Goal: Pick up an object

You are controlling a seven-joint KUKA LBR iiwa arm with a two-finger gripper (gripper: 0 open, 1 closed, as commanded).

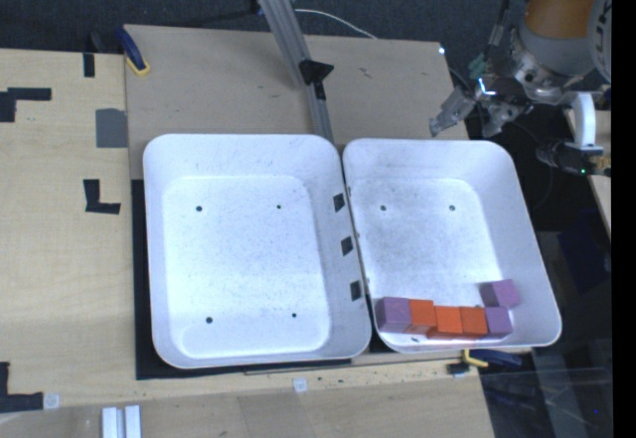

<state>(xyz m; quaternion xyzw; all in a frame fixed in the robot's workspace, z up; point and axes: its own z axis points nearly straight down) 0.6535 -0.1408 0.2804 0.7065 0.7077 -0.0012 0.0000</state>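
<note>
Purple and orange blocks (449, 316) crowd the near wall of the right bin (517, 198), touching one another. The gripper (467, 108) hovers beyond that bin's far rim; whether it is wide or narrow, I cannot tell. A good pick probably targets an end block, away from the wall.

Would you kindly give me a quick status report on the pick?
Gripper above right bin's far rim, holding nothing. Purple and orange blocks along its near wall. Path unobstructed.
</note>
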